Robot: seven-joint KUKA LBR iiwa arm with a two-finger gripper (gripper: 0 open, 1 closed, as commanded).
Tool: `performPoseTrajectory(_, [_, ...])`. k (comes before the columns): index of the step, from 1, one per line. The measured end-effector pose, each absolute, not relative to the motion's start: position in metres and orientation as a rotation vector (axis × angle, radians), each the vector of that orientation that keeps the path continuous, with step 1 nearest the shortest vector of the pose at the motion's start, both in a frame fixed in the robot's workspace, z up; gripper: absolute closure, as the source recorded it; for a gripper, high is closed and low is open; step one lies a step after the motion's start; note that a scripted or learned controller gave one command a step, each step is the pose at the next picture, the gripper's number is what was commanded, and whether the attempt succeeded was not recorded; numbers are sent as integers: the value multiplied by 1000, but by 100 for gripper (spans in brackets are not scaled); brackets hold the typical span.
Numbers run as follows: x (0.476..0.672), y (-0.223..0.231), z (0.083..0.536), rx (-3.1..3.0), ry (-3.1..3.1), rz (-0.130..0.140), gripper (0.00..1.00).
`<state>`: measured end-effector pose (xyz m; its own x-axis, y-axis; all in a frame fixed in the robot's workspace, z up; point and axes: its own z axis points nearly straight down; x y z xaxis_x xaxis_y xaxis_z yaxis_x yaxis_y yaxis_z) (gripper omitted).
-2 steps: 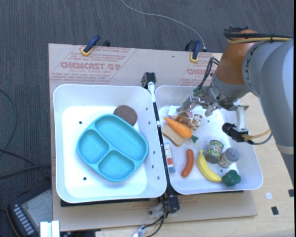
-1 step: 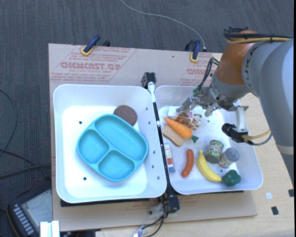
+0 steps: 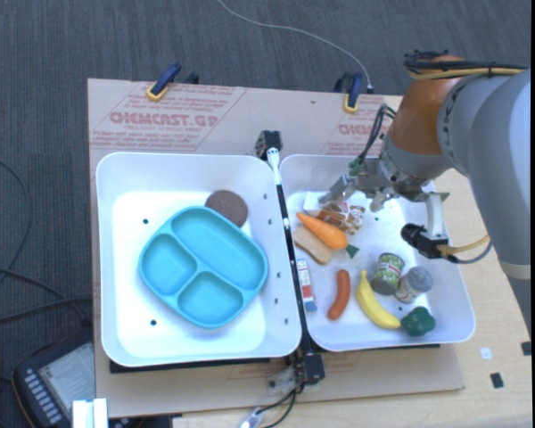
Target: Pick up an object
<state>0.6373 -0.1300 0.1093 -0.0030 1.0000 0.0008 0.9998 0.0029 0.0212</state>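
My gripper (image 3: 358, 194) hangs over the back part of the right bin (image 3: 455, 315), with its fingers spread open and nothing between them. Just below and left of it lies a small printed snack packet (image 3: 346, 214). An orange carrot (image 3: 323, 230) rests on a slice of toast (image 3: 316, 250) beside that. Further forward lie a red sausage (image 3: 339, 294), a yellow banana (image 3: 374, 304), a green-labelled can (image 3: 389, 272), a small silver tin (image 3: 415, 281) and a green pepper (image 3: 418, 321).
The left bin (image 3: 116, 203) holds a blue divided plate (image 3: 203, 266) and a brown round patty (image 3: 227, 208) behind it. A thin packet (image 3: 305, 282) lies along the right bin's left wall. A black cable fitting (image 3: 423, 239) hangs off the wrist.
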Motion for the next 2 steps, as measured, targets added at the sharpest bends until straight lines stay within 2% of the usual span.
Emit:
performPoseTrajectory(1, [643,-128,125,2194,2207,44,100])
performPoseTrajectory(2, [642,-129,124,2196,2207,42,0])
